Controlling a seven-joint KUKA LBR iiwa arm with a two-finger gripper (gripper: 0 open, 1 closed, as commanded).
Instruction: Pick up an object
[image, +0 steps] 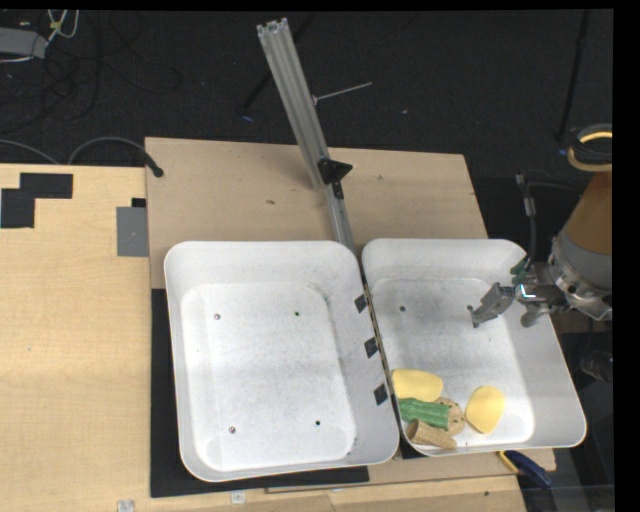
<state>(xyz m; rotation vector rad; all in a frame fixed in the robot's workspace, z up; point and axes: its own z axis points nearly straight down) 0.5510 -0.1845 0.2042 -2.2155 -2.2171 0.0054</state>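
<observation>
The arm (590, 225) is cut off by the right edge of the camera view, so just its orange band and wrist show. The gripper (490, 305) hangs over the right bin (440, 260), too small and dark to tell how its fingers stand. Near that bin's front edge, a green object (422, 410) lies partly under a yellow object (417, 384), and a tan object (437, 430) is tucked against the green one; their exact shapes are too small to make out. A blue and yellow thing (525, 465) pokes out from beneath the right bin's front right corner, mostly hidden.
</observation>
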